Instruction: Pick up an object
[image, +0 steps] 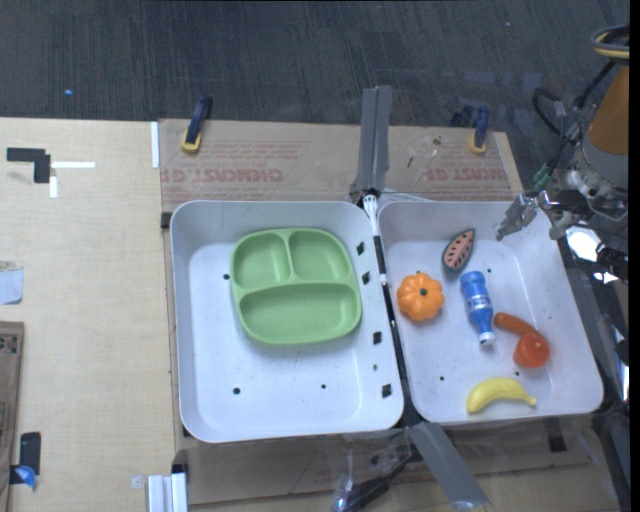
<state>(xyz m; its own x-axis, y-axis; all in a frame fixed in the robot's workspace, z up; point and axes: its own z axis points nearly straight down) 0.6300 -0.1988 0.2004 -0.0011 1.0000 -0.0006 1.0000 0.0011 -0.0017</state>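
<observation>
The right bin (580, 330) holds several toy items. An orange pumpkin (420, 297) sits near its left wall. Beside it lies a blue bottle (477, 303), and a watermelon slice (459, 249) is farther back. A red-orange piece (527, 342) lies right of the bottle. Near the front wall rests a yellow banana (500, 396). My gripper (535, 212) hangs over the bin's back right corner. It is open, with nothing between its fingers, and stands well apart from every item.
A green divided plate (296, 285) lies in the left bin (200, 350). A raised divider (385, 300) separates the two bins. The arm (605, 130) and its cables crowd the right edge. Clamps (196, 122) hold the cardboard behind the bins.
</observation>
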